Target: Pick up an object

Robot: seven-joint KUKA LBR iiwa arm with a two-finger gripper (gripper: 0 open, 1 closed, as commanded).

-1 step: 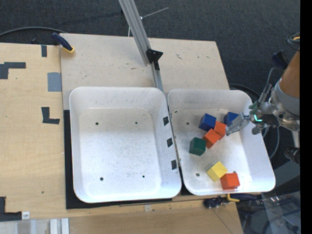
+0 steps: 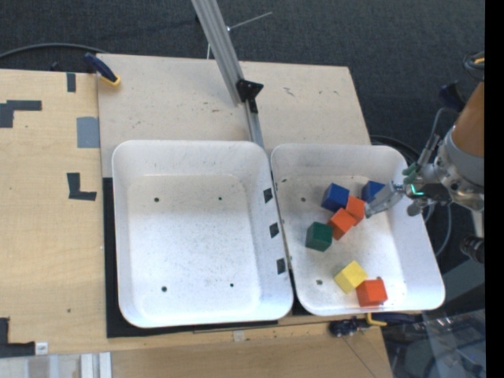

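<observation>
Several small cubes lie in the right bin (image 2: 409, 274). A blue cube (image 2: 335, 196) sits beside two orange cubes (image 2: 354, 209) (image 2: 342, 223), with a green cube (image 2: 319, 236) just below them. A second blue cube (image 2: 372, 190) lies further right. A yellow cube (image 2: 350, 276) and a red-orange cube (image 2: 372, 292) rest near the front wall. My gripper (image 2: 384, 201) reaches in low over the bin's right rim, its tip right beside the second blue cube and the upper orange cube. Nothing shows as lifted off the bin floor.
The left bin (image 2: 189, 235) stands beside the right one, sharing a middle wall. A slanted metal bar (image 2: 224, 46) with a black clamp crosses above the bins' back edge. The arm's wrist (image 2: 461, 156) hangs at the right edge.
</observation>
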